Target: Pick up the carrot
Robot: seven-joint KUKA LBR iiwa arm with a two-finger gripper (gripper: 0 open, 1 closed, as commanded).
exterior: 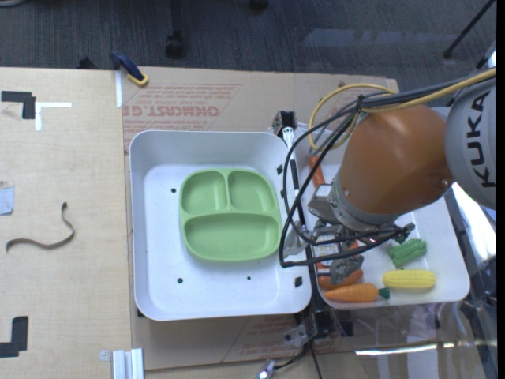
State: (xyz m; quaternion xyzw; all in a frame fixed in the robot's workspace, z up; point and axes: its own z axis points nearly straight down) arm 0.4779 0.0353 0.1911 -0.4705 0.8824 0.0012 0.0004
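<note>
Bench (63, 156) boards and a cardboard sheet (181, 105) spread widest beneath me, and on the cardboard sat the two white bins side by side. My arm's orange band (394, 160) bulked over the right bin (443, 292), hiding much of its floor, with black and yellow cables (296, 212) looping down its near side. The left bin (158, 275) held a green divided plate (230, 214) and nothing that concerned me. In the right bin, along the near wall, lay a yellow corn cob (409, 279), above it a green toy vegetable (406, 251), and just left of the corn the carrot (351, 293), on its side with its green stub toward the corn and its tip toward the wall between the bins. My gripper (345, 269) hung low under the wrist, just above the carrot and very near it, beside something else orange that I could not make out. Whether the gripper stood spread or pressed together I could not tell, since the wrist and cables covered most of it, and I saw nothing held in it. I judged that I was at the approach, settling over the carrot, with the grasp itself not yet made. The next move, as I reckoned it, called for centring across the carrot's thick middle, coming down until I straddled it without nudging the corn or the bin wall, closing, and only then lifting straight up.
</note>
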